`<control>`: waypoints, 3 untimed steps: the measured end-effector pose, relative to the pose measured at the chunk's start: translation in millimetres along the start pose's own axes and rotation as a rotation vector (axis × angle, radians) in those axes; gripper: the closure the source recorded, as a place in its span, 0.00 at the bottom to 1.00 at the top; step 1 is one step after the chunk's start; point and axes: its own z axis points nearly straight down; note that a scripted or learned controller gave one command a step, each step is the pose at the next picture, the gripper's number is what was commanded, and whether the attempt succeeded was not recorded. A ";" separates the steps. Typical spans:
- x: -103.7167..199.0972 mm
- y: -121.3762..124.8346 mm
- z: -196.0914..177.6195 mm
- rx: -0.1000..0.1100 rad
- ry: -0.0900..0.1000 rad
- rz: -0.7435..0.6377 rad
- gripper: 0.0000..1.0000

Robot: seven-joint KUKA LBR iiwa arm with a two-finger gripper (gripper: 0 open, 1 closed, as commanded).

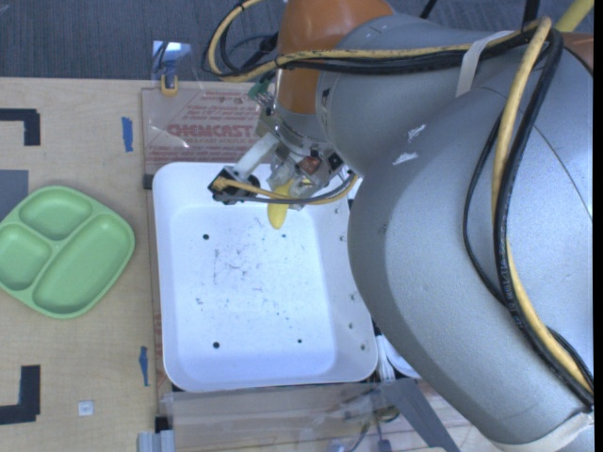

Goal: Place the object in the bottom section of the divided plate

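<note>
The jaws [279,194] hang over the far end of the white bin [250,347], and a small yellow object [278,215] pokes out just below them. Its upper part sits up among the wrist hardware and yellow cables [240,188], so whether the jaws are pinching it or merely hovering over it cannot be told from here; how wide they stand is hidden too.

That uncertainty is the main risk. If the hold is only on the tip of the object, or is no hold at all, a lift and a swing to the left would likely leave it behind or shake it loose over the bin or the desk [85,102]. It looks small and smooth, so it could also twist in a shallow pinch.

The second risk is at the far end of the trip. The green divided plate [62,250] lies on the desk well left of the bin, with two small sections and one long lower one. Its ridges are low, so a release from too high or slightly off could let the object bounce or roll into a neighbouring section or off the rim.
</note>
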 end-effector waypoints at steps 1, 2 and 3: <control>42.5 -26.1 35.1 0.000 0.002 -0.052 1.00; 42.6 -26.0 34.8 0.000 0.002 -0.052 0.00; 39.0 -30.2 71.6 0.003 -0.003 -0.323 0.00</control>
